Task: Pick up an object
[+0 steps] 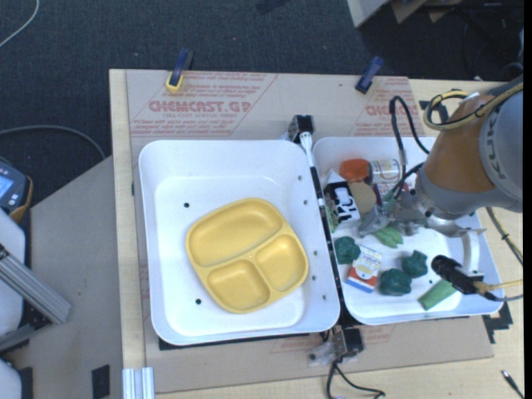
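My gripper reaches from the right and hangs low over the middle of the right bin. It is just below a tan block and right beside a pale green piece. I see nothing between its tips. Around it lie an orange lid, a small silver can, a black-and-white item, three dark green lumps, a red, white and blue packet and a light green block.
The left bin holds a yellow divided plate. The two bins meet along a ridge close to the left of the gripper. Clamps sit on the board's far edge.
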You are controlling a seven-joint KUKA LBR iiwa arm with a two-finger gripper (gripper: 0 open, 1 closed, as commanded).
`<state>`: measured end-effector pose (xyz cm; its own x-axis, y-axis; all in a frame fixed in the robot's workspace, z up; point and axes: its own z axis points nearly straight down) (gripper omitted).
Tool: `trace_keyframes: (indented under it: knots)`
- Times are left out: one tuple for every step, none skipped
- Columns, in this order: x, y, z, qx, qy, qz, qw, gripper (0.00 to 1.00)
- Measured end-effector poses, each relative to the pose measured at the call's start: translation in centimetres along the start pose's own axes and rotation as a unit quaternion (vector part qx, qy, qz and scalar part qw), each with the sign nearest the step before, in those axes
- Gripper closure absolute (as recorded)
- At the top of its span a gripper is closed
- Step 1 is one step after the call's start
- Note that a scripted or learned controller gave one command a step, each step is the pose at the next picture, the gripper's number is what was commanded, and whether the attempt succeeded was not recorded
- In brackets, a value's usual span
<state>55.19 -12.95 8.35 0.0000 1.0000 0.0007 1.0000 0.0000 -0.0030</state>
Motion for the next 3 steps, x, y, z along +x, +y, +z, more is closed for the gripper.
trace_keyframes:
  knots:
    - [0.0, 0.1, -1.2, -0.002, 0.0, 0.001, 1.0, 1.0]
    - [0.1, 0.3, -7.5, -0.005, -0.001, -0.001, 1.0, 1.0]
    - [0.2, 0.5, -11.9, -0.005, -0.001, -0.001, 1.0, 1.0]
